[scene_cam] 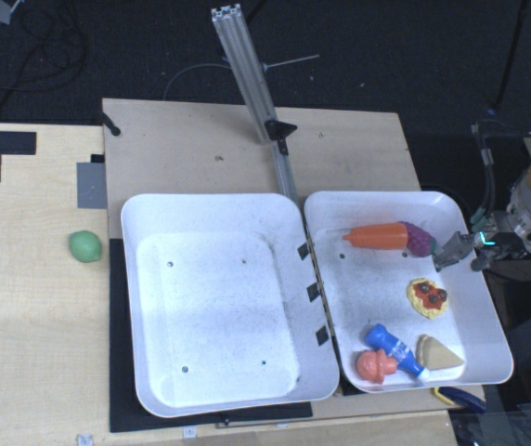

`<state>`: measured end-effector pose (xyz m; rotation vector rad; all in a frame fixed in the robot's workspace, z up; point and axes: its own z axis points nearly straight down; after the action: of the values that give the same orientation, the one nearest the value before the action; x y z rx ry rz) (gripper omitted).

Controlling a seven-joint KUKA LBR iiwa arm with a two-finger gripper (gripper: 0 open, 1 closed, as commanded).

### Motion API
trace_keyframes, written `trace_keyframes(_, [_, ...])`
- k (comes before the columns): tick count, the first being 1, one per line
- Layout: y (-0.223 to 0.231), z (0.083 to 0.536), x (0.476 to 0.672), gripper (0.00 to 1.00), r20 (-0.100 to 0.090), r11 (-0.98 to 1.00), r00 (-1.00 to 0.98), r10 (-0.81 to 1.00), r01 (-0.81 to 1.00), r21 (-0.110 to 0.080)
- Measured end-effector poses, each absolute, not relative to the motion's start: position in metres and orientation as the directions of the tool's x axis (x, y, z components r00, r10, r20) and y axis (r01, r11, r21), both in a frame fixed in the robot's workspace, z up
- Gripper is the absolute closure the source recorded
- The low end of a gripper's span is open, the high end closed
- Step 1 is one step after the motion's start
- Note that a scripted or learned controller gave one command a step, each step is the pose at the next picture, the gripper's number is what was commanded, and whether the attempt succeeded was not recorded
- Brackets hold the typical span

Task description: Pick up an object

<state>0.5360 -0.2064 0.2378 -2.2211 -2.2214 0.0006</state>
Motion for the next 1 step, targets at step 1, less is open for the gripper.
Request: trace_keyframes(1, [-0.2064, 0.2377, 0.536, 0.0, 0.0, 0.0, 0.0, 1.0, 1.0, -0.001])
